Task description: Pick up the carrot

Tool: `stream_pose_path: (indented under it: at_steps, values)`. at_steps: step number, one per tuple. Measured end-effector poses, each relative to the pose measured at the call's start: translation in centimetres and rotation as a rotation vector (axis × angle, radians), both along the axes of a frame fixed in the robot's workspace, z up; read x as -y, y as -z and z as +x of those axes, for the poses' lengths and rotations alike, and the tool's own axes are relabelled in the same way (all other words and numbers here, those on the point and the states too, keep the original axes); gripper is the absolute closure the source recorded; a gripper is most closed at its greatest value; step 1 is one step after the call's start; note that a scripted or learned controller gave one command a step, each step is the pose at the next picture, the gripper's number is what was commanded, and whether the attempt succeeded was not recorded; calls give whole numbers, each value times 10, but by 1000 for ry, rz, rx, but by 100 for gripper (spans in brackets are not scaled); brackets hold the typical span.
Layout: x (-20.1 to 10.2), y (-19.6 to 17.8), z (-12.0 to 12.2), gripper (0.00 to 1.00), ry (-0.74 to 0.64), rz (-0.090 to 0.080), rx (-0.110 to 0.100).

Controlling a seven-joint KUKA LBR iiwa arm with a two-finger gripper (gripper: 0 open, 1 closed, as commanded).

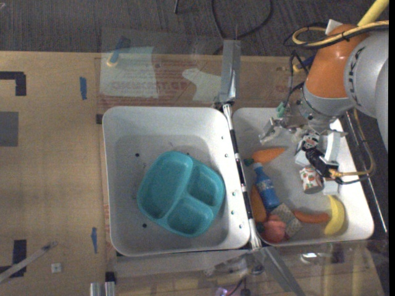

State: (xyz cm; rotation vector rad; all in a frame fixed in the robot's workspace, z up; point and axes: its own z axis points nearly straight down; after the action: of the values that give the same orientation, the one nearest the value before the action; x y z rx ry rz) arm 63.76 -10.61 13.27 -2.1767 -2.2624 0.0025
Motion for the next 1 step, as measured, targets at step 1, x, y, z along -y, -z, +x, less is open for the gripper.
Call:
stream_pose_path:
  at_steps: [1]
  values:
    - [0, -36, 30, 0, -81, -2, 8]
